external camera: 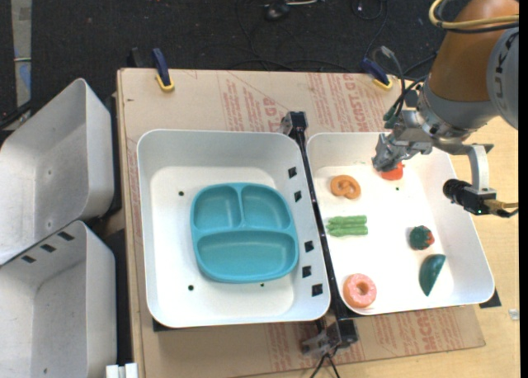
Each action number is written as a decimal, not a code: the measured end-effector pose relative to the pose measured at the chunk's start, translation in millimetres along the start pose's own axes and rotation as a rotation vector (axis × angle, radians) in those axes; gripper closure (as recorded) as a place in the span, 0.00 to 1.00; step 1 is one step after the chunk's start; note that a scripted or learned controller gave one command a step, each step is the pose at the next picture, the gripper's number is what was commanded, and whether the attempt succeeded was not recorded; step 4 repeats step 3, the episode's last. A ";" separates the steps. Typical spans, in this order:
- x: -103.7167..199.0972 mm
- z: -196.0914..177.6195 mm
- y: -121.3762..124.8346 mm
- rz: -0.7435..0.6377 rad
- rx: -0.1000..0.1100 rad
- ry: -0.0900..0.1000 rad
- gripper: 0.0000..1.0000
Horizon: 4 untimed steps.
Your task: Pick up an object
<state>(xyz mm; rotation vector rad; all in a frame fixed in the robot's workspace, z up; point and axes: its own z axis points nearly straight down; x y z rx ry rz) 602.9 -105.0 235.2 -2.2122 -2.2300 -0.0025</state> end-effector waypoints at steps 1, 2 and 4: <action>51.9 -9.1 -6.2 0.000 0.001 0.000 1.00; 104.9 -15.6 -7.0 -0.001 0.000 0.000 1.00; 160.0 1.1 -15.5 0.000 0.003 0.000 1.00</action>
